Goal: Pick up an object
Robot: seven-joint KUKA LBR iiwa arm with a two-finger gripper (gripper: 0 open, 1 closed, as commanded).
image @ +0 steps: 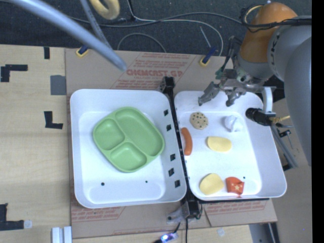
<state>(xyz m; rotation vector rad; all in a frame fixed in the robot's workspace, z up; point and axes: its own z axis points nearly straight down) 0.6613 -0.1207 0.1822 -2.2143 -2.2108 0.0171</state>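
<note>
Everything here is placed relative to the cookie (199,120), a round speckled biscuit in the right bin (268,158).

Nearest the camera, toward the bottom of the view and well below the cookie, lie a yellow lump (211,184) and, just beside it on the right, a red piece (234,185). Between them and the cookie sits a yellow oval (219,144). Left of and slightly below the cookie, an orange sausage (187,141) lies against the bin's left wall, its long axis running near to far. Right of the cookie rests a small white lump (232,123).

Farther off, up and to the right of the cookie, hangs my end effector (218,96). Its two fingers are spread apart, released, with nothing between them. From that point the cookie lies toward the camera and a little left, and the white lump lies toward the camera and a little right; both are near. I judge either to be the closest pick.

Far left of the cookie, the other bin holds a green tray (128,138).
</note>
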